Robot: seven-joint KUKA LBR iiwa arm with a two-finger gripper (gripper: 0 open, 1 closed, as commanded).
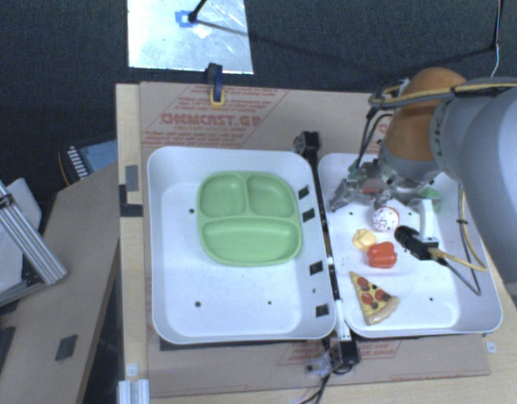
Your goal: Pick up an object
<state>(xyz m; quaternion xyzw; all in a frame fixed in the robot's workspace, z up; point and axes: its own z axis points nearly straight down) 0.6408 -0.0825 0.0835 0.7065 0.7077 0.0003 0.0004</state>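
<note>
The pincer hangs low in the upper left of the right bin, right of centre in the frame. Its two fingers look spread, with nothing between them. Just below and to its right lies a speckled ball, the nearest thing to pick. Below that lie a yellow piece and a red piece, the two touching. A pizza slice sits apart, lower down.

To grasp well, I would centre the open jaws over one thing only. The ball may roll, so they should close around its middle. The slice lies flat and clear of its neighbours, but offers little height.

The arm enters from the right edge, its wrist bent down over the bin. A green plate fills the left bin.
</note>
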